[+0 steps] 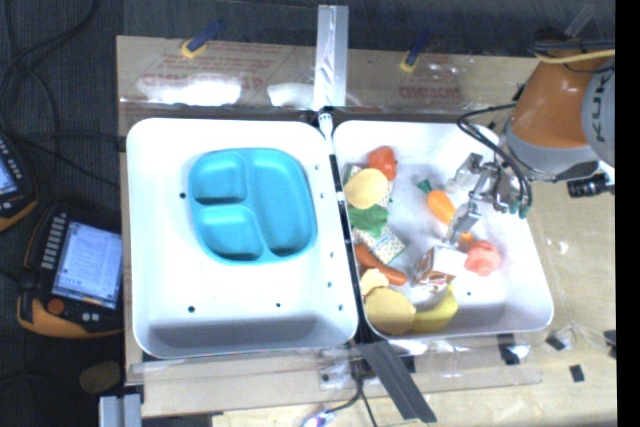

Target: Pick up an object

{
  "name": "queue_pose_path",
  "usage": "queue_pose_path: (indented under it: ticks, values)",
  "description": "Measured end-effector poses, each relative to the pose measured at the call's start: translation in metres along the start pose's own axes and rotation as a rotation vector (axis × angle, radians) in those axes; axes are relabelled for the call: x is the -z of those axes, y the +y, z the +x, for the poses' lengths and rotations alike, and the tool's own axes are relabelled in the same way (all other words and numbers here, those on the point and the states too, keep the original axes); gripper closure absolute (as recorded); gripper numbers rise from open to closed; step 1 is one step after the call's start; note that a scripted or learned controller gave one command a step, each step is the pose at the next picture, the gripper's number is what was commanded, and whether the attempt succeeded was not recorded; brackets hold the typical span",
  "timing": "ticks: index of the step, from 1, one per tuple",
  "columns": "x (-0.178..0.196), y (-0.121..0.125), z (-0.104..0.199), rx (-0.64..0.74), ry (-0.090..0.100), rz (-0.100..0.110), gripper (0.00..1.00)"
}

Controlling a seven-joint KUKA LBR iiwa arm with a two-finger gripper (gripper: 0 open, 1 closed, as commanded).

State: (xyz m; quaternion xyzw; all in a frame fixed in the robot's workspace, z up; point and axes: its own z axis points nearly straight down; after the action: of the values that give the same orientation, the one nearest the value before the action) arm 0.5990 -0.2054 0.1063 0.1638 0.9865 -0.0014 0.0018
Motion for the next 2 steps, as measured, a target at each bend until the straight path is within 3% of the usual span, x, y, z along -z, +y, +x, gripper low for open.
queue_pose_path:
  ticks: [1,2]
  values:
    - [0.0012,0.0468,0.0011,-0.386,0.002,0.000,0.00]
    - [0.0110,0.0468,0.0003,-0.384,-0.001,0.004,1.00]
